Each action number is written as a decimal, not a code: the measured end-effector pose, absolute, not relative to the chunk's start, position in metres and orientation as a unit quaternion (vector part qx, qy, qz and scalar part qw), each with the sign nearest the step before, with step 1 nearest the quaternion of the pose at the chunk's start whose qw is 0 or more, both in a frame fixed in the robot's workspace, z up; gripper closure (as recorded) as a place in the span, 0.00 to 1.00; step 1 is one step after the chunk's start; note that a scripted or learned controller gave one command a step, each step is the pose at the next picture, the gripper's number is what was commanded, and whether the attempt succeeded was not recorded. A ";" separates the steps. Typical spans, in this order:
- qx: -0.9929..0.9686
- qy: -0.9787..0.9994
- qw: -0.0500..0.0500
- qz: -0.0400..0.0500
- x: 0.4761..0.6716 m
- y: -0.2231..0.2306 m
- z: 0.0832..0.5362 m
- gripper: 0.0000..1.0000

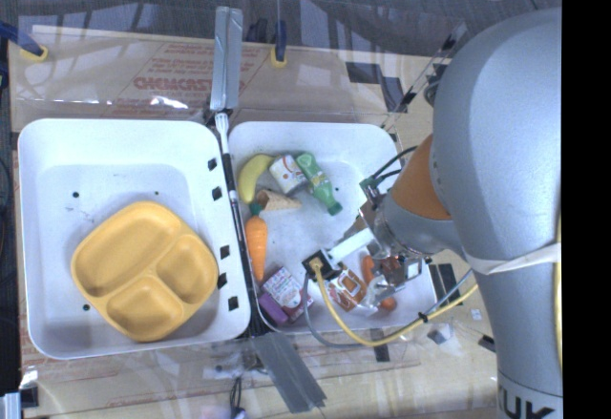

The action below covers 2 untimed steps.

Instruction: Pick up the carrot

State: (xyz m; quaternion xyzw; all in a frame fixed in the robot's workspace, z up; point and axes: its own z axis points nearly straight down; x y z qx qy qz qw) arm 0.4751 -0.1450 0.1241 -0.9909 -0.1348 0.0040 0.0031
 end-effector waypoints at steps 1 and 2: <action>-0.990 -0.144 0.003 0.002 0.476 -0.209 0.090 0.00; -0.990 -0.144 0.004 0.003 0.476 -0.209 0.090 0.00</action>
